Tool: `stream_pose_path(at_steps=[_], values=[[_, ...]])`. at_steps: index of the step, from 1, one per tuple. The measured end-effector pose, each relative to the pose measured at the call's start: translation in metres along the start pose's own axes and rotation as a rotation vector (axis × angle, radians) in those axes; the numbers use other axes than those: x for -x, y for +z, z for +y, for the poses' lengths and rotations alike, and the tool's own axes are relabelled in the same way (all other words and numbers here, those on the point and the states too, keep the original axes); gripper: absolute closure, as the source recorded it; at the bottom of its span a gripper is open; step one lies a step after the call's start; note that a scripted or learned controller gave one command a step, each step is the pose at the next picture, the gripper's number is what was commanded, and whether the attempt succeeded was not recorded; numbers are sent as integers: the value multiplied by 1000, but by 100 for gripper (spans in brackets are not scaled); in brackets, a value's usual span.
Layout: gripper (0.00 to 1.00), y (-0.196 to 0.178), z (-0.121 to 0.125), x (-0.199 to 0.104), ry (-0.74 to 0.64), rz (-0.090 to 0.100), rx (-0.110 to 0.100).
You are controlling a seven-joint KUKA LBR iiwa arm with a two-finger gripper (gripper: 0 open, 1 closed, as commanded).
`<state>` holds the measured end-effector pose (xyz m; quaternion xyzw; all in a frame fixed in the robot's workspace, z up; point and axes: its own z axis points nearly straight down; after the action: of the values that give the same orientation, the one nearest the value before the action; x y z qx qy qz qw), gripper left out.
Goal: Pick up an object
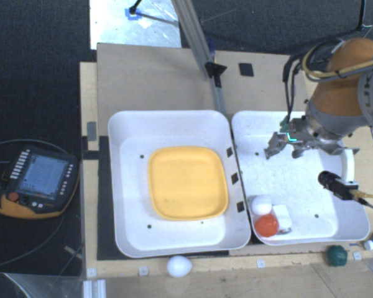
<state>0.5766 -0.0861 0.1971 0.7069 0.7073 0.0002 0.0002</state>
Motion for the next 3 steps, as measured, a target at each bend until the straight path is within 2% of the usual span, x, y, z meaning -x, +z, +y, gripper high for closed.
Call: stream_pose_path(at_steps=[1,3], values=[[0,0,0,0,0,0,0],[0,109,0,-1,1,0,-4]])
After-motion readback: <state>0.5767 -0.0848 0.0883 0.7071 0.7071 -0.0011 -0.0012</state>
